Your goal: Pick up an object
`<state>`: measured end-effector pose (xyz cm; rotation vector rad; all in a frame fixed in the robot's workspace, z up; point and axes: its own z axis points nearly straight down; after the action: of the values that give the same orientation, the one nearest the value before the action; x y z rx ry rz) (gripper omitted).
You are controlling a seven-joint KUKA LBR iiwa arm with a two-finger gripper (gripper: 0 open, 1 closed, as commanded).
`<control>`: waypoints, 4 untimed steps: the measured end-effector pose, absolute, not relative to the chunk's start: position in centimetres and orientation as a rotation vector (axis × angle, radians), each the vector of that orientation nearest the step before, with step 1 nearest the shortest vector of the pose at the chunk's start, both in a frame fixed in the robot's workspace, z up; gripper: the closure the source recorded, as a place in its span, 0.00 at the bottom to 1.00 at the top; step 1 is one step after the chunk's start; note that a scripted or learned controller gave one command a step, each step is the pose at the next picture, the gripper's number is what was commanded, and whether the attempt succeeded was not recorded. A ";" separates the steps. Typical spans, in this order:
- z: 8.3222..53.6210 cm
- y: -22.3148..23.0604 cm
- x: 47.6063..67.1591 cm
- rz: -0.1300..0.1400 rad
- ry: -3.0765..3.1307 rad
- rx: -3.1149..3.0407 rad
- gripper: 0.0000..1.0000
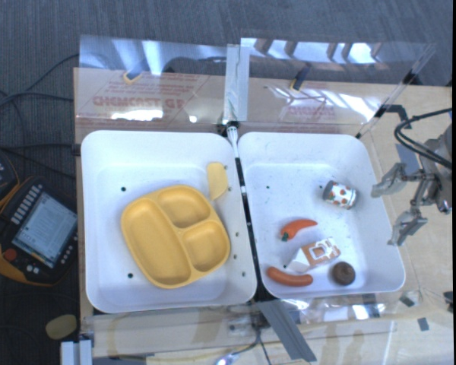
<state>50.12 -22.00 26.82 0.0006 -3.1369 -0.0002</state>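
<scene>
Bins sit side by side on the bench, and the gripper [399, 207] hangs off the right edge of the right bin [365, 152], over the bench rather than over the bin floor. Its two fingers are spread wide — one fingertip [386, 182] points toward the bin's rim, the other lies lower and nearer the camera — and nothing is between them. Five small things lie in the right bin: a small white can with red spots [339, 195] on its side near the middle right, a red chili pepper [298, 227] below and left of it, a white and orange carton [316, 254] lower still, a sausage [289, 277] near the front edge, and a dark brown round lump [343, 273] just right of the carton toward the front right corner. All of them are well apart from the gripper. The left bin [106, 166] holds a yellow divided plate [175, 235] with three compartments, and a small pale yellow block [217, 180] leans near the bin's right wall — just beyond the plate's far edge.
</scene>
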 end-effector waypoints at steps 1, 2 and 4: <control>15.8 -22.3 57.9 0.002 -3.135 -0.059 0.00; 14.8 -20.6 63.1 0.006 -3.083 -0.583 0.00; 9.5 -10.1 59.1 0.010 -3.076 -0.680 1.00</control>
<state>59.06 -10.06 9.54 -0.6796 -3.0761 0.0102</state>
